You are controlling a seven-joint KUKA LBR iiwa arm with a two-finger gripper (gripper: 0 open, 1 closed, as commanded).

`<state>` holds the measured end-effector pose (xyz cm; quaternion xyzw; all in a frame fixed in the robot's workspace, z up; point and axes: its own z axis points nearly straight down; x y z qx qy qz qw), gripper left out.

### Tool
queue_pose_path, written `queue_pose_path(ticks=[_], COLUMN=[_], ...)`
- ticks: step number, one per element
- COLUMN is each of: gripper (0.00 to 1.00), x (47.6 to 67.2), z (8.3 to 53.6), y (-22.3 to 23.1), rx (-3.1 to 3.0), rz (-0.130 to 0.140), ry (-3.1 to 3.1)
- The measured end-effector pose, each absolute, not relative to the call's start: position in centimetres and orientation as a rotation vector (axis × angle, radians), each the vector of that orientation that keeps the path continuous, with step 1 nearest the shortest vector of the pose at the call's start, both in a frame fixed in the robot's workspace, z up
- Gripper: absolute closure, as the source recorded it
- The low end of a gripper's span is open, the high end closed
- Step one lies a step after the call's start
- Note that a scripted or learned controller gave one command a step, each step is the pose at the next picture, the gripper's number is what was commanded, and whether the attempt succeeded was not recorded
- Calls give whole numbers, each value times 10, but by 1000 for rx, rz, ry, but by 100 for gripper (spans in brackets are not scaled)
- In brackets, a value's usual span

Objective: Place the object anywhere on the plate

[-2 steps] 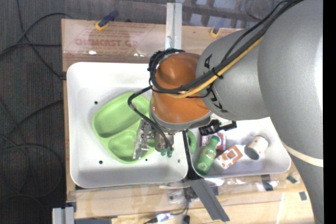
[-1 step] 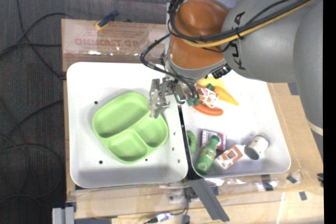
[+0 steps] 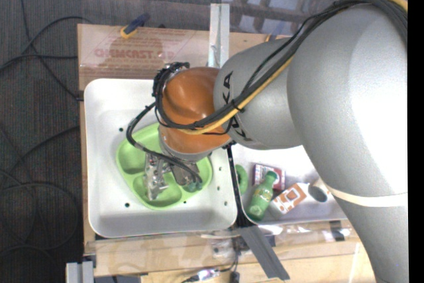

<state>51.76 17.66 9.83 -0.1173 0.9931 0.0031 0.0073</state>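
a: where is the tool (image 3: 158,183) right now?

b: low over the green plate (image 3: 130,154) in the left bin (image 3: 106,209), with the orange band (image 3: 189,103) and the grey arm (image 3: 318,96) crowding in from the right.

a: is it holding the object?

b: you can't settle that from here. there's a small dark green bit (image 3: 193,186) just beside the tool, on its right side, at the plate's lower right part - it may be the object, or part of it, but the wrist and cables cover too much to say whether it sits between the jaws or merely lies on the plate next to them. whether the jaws stand apart or together, i cannot tell either.

a: so how should you handle this step?

b: my judgement - treat it as the set-down. keep the tool straight above the plate's inner area, away from the raised rim, so anything let go lands flat and doesn't roll off into the bin. lift straight up afterwards, no sideways drag, or you may sweep the piece away.

a: and the other bin?

b: the right bin (image 3: 291,215) carries a green bottle (image 3: 262,194), a red packet (image 3: 273,175) and an orange-and-white box (image 3: 290,199). leave those alone, well apart from the plate.
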Motion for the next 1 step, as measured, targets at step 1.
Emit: queue_pose_path(ticks=[1], gripper=[0], x=[516], z=[98], y=[176], rx=[-368], rz=[7], ry=[3112])
